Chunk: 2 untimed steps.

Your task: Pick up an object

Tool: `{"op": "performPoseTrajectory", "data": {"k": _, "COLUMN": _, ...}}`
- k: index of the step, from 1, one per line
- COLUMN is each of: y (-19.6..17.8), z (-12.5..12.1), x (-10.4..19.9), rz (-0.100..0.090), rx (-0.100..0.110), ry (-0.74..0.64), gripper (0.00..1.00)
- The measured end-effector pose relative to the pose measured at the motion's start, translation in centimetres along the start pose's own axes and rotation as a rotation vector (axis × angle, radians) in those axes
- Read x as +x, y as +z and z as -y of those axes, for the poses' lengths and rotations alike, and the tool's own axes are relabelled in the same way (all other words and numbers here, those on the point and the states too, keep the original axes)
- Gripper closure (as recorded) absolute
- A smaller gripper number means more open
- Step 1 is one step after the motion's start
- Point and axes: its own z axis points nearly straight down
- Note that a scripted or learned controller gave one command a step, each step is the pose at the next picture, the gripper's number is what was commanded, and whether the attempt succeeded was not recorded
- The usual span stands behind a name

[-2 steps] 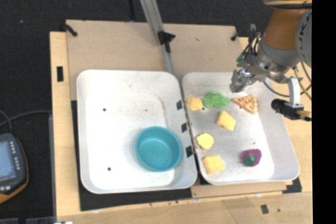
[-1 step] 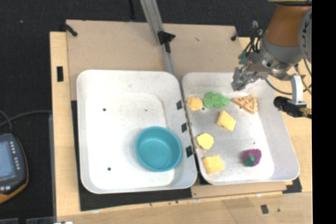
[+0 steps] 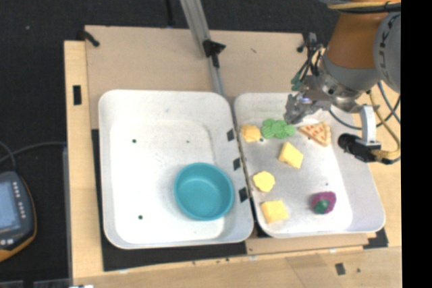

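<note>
My gripper (image 3: 295, 111) hangs over the far part of the right bin (image 3: 354, 212), just above and right of a green leafy piece (image 3: 277, 129). A pizza-slice toy (image 3: 315, 132) lies right beside the gripper. Several yellow pieces are spread through the bin: a small one (image 3: 251, 134) by the left wall, a wedge (image 3: 291, 156) in the middle, a rounded one (image 3: 263, 181) and a block (image 3: 274, 211) near the front. A purple and green piece (image 3: 323, 202) sits front right. Nothing shows between the fingers.
The left bin (image 3: 135, 118) holds a teal bowl (image 3: 203, 190) at its front right. A slanted metal pole (image 3: 196, 17) rises from behind the bins. A handheld pendant (image 3: 13, 212) lies at the far left, off the bench.
</note>
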Motion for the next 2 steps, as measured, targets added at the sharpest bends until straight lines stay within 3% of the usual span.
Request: {"op": "performPoseTrajectory", "data": {"k": 2, "y": -0.5, "z": 4.1, "x": 9.9, "rz": 0.000, "rx": 0.001, "ry": -0.001, "gripper": 1.00}}
